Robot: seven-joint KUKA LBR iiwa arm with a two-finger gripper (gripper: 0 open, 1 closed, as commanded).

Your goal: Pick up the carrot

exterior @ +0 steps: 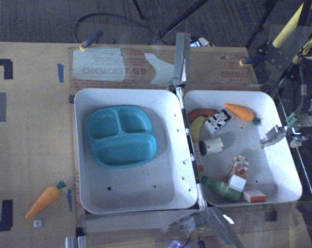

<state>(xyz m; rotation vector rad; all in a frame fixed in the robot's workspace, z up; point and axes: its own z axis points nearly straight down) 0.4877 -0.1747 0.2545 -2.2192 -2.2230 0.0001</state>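
Observation:
An orange carrot (239, 112) with a green stem end lies at the back of the right bin (285, 174), pointing toward the bin's far right corner. My gripper (274, 135) hovers over the right side of that bin, to the right of the carrot and a little nearer the front, apart from it. Nothing is seen in its grasp. A second carrot (43, 200) lies outside the bins on the bench at the front left.
The right bin also holds a banana (197, 126), a small black-and-white carton (218, 121), a white cup (212, 146), a juice carton (239, 172), a green bottle (221, 188) and a small box (254, 196). A teal divided plate (122, 135) sits in the left bin (140, 190).

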